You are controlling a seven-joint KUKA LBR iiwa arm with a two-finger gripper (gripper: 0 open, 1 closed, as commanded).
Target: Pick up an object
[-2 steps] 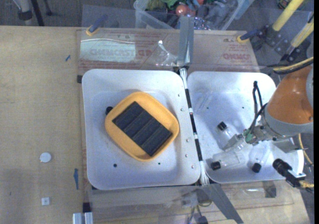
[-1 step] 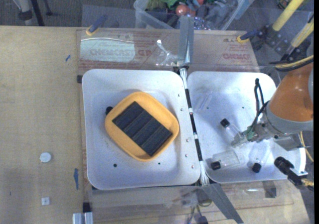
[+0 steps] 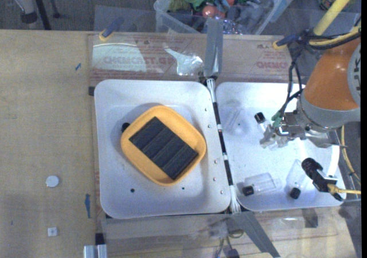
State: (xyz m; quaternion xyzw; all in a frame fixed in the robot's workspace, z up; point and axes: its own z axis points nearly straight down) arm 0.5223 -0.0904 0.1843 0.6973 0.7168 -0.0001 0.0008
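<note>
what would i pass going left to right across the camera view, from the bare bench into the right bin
grey disc → yellow pad → lying vial → small vial

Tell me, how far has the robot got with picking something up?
Nothing looks done: the yellow object lies in the left bin, the capped vial in the right bin. In hand: the gripper hangs over the right bin. Left: grasping and lifting.
</note>
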